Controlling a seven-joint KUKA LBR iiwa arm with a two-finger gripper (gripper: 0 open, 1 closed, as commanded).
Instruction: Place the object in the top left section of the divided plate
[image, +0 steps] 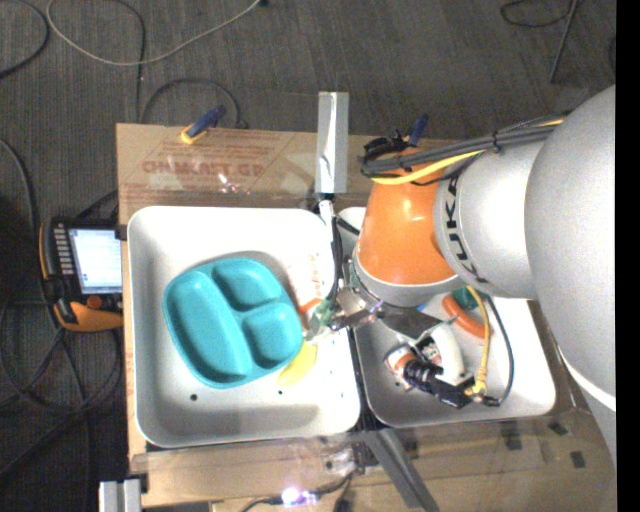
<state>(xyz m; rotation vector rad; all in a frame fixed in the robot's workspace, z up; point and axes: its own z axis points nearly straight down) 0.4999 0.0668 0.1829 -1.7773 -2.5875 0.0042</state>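
Observation:
A teal divided plate (232, 320) lies in the left bin (160, 240), with one long section on its left and two smaller ones on its right. All three sections look bare. My gripper (326, 316) hangs at the plate's right edge, just over the wall between the two bins. A small orange and green thing (313, 306) shows right at the gripper's tip, but whether it is gripped is hidden by the wrist. A yellow object (297, 370) lies on the bin floor against the plate's lower right rim.
The arm's orange band (405, 240) and grey body cover most of the right bin (530, 385). An orange and teal item (466, 301) peeks out from under the arm there. A tablet (95, 258) sits left of the bins.

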